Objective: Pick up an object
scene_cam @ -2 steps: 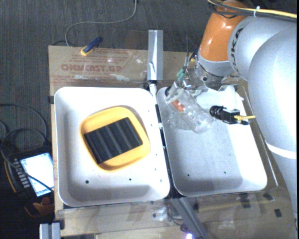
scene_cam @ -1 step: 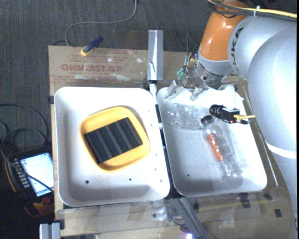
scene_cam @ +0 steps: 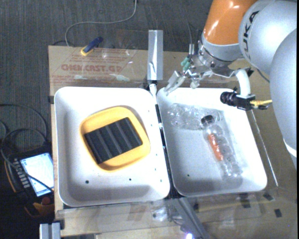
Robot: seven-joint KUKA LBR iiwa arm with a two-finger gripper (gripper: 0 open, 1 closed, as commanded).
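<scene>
A clear plastic bottle (scene_cam: 220, 146) with a black cap and an orange label lies in the right bin (scene_cam: 189, 178). A crumpled piece of clear plastic (scene_cam: 186, 116) rests beside its cap end. In the left bin (scene_cam: 72, 178) lies a yellow dish with a black ridged insert (scene_cam: 114, 138). My gripper (scene_cam: 183, 82) hangs over the back left corner of the right bin, above the crumpled plastic. Its fingers (scene_cam: 171, 84) are spread open with nothing between them.
A metal divider post (scene_cam: 155, 59) stands behind the gap between the bins. A blue and yellow tool (scene_cam: 91, 45) lies on the cardboard sheet behind the left bin. A black cable fitting (scene_cam: 230, 98) hangs from the arm over the right bin's back edge.
</scene>
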